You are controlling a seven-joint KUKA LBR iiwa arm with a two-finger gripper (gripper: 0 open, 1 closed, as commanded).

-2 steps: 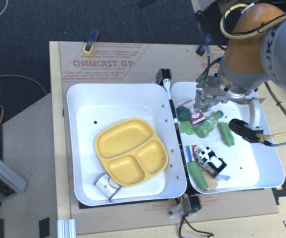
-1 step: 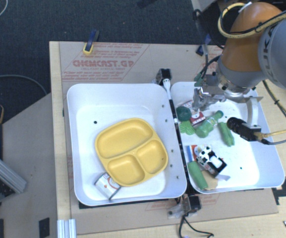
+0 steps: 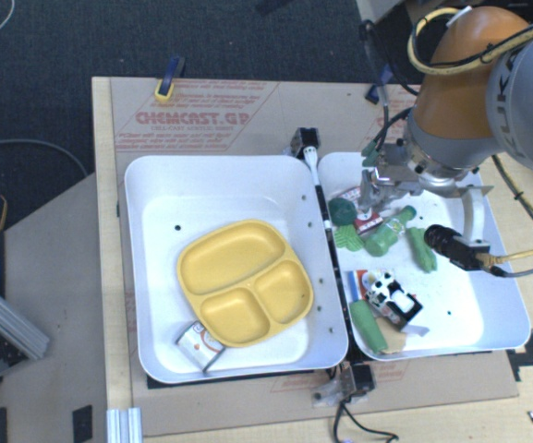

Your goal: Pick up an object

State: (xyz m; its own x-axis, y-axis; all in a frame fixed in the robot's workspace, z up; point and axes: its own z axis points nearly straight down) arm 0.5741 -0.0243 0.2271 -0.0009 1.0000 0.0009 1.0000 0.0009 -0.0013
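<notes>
In the right bin point(image 3: 511, 326), your tool point(image 3: 369, 212) sits low over the green pieces point(image 3: 369, 235) crowded at the divider, its grip state not readable, so settle on one piece, centre it, then lift straight up.

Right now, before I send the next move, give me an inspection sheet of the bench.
Surface: two white bins side by side, left bin, right bin, on a printed board.
Job's things: green pieces and a black-and-white toy in the right bin.
Clutter: yellow divided plate and a small carton in the left bin.
Grippers: gripper low over the green pieces; hold not confirmed.
Cables: yellow cable by the arm.
Surroundings: dark carpet.
</notes>
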